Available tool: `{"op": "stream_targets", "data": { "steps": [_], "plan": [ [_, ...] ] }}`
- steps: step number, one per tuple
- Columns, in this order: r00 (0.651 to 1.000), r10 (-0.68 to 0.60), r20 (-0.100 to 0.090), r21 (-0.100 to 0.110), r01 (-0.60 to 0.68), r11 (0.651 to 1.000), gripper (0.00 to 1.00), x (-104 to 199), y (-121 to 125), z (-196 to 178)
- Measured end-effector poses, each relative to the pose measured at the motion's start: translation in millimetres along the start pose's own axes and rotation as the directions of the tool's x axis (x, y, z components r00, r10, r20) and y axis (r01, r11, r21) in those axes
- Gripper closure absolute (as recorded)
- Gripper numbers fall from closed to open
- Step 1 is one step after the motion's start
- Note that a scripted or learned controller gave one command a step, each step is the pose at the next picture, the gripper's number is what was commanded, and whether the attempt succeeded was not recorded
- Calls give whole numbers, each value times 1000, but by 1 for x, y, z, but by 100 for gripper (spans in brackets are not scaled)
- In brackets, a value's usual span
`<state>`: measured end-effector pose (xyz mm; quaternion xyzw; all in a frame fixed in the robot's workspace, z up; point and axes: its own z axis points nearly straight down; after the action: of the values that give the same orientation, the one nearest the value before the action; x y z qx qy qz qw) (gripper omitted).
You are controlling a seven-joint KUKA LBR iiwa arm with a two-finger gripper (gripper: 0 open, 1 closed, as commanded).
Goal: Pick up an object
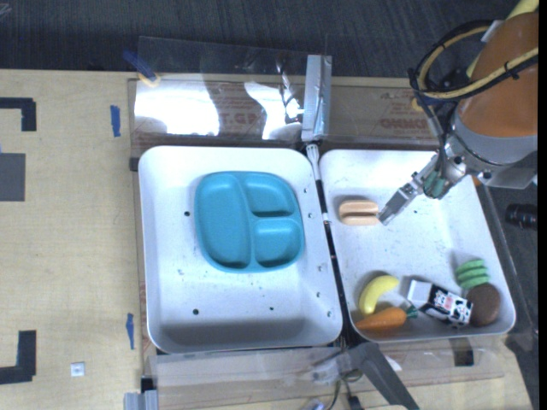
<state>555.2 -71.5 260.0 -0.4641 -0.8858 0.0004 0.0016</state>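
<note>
In the right bin [479, 229], a tan hot-dog bun [358, 212] lies near the left wall. My gripper [389, 212] reaches in from the upper right, slanting down to the left, with its tip just right of the bun. I cannot tell whether it touches the bun. Along the bin's front edge lie a yellow banana [377, 292], an orange carrot [382, 319], a small black-and-white box [444, 302], a green ridged item [471, 272] and a brown round item [485, 304].
The left bin [162, 254] holds a blue divided plate [249, 220]. A clear plastic panel [222, 101] stands behind the bins. The grey arm with its orange band [504, 75] hangs over the right bin's back right corner.
</note>
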Motion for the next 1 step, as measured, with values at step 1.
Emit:
{"op": "stream_targets", "data": {
  "steps": [1],
  "plan": [
    [999, -36, 0, 1, 36, 999, 0, -43, 50, 74]
  ]
}}
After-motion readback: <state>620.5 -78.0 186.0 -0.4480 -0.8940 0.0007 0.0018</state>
